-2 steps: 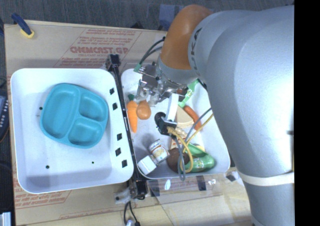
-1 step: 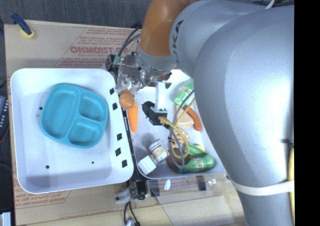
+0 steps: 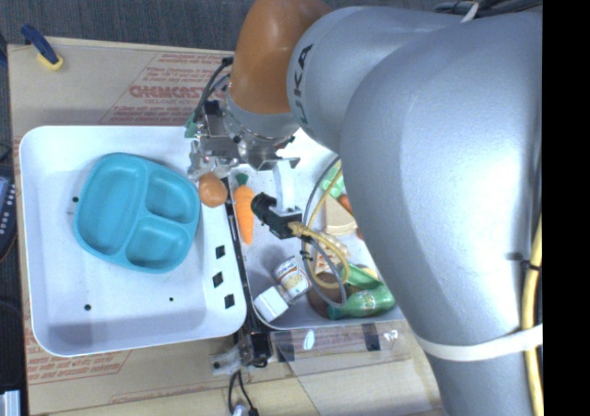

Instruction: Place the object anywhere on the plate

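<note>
A bench (image 3: 138, 82) covered in printed brown cardboard stands on dark grey flooring, and we look down on it at a slant. The grey arm (image 3: 415, 174) takes up most of the right side, its orange band (image 3: 267, 45) sitting just above the wrist. Below it are two shallow white bins side by side. The left bin (image 3: 120, 303) is in plain sight, while the right bin (image 3: 309, 170) is largely covered by the arm. A light blue plate (image 3: 134, 211) with three compartments lies in the upper part of the left bin, and we see nothing on it. The gripper (image 3: 219, 165) hangs over the wall shared by the bins, near the plate's upper right rim. We cannot tell whether it is open or closed. In the right bin, a green item (image 3: 367, 299) lies near the front edge and an orange carrot (image 3: 243, 216) lies lengthwise along the left wall. A small labelled tin (image 3: 291, 278) stands tilted in front of the carrot. A small round orange-brown object (image 3: 213, 191) sits directly beneath the gripper, just beside the plate's right rim and touching the top of the carrot. We cannot tell whether the gripper holds it. A blue and yellow clamp (image 3: 41, 47) lies at the bench's far left corner.
</note>
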